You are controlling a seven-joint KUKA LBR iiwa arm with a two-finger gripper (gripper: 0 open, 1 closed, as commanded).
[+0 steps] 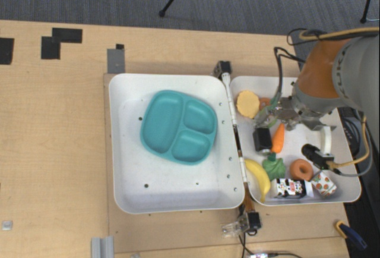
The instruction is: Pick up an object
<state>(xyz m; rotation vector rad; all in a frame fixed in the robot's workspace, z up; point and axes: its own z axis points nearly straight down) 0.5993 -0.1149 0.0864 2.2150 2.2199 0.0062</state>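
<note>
My gripper (274, 116) hangs over the upper middle of the right bin (350, 194), at the end of the grey arm with the orange band. Just below it lie an orange carrot (277, 139) and a small black block (262, 138), side by side. A yellow round piece (247, 103) sits to the gripper's left, near the bin's top corner. I see nothing between the gripper and these things that shows a hold.
Along the right bin's front lie a banana (259, 176), a green piece (274, 166), a brown doughnut (301, 169), a black-and-white box (291, 189) and a speckled piece (324, 185). The left bin (127, 191) holds a teal divided plate (178, 126).
</note>
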